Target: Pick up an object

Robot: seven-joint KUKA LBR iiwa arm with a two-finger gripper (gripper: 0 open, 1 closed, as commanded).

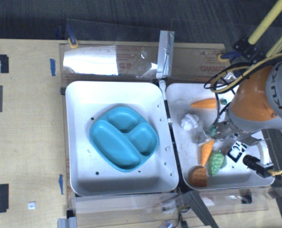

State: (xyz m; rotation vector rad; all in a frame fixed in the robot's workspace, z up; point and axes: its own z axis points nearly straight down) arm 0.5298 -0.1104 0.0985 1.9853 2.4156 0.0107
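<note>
Carrots point(206, 152) (two) beside tool point(216, 133)

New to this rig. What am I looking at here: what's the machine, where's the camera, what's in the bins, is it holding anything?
One camera, fixed above the bench, looks down at a slant on two shallow white bins side by side. The machine is a KUKA arm, grey with an orange band above the wrist, reaching in from the right of the picture over the right bin. Its gripper sits low among the objects there; I cannot tell from this angle whether it holds anything.

The left bin holds a blue divided tray with three compartments. The right bin holds small toy-like items: an orange carrot near the top, a crumpled white lump, a second carrot just below the gripper, a green bumpy piece beside it, and a brown round piece at the bottom edge.

The job is simply to pick up one object.
</note>
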